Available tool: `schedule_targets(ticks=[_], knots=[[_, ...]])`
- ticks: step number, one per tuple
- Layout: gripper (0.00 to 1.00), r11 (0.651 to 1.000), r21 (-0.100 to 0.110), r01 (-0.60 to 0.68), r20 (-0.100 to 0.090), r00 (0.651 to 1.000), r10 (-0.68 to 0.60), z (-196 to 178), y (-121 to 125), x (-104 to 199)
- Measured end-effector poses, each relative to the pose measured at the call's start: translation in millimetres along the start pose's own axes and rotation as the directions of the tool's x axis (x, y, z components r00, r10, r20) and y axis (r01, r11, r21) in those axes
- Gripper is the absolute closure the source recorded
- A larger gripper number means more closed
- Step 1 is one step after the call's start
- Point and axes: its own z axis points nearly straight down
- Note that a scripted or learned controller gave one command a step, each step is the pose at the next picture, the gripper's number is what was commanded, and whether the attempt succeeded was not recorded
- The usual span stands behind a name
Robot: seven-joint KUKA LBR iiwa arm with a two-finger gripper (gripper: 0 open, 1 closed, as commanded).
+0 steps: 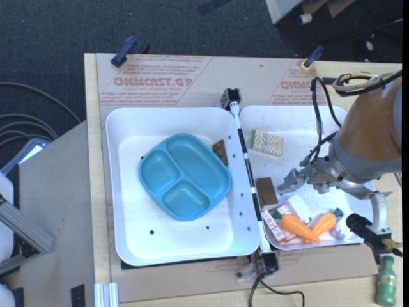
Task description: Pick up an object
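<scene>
Hovering tool (299, 179) above right bin (289, 116)

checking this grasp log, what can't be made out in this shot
- Gripper: blurred and small in the camera view; whether it holds anything cannot be told.
- Brown block: partly hidden by the blue plate.
- Green bottle: cut off by the bottom edge.
- Right bin: far side covered by the arm.

Robotics lab, robot arm (374, 130), clamped bench (192, 75), loose cables (25, 117)
</scene>
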Motion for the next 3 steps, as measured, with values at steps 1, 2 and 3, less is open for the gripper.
schedule_targets(ticks=[1, 2, 3], knots=[[0.0, 1.0, -0.001, 0.0, 0.0, 1.0, 0.0, 70, -1, -16], [0.0, 1.0, -0.004, 0.0, 0.001, 1.0, 0.0, 31, -1, -28], [0.0, 1.0, 0.0, 0.001, -0.001, 1.0, -0.001, 74, -1, -12]])
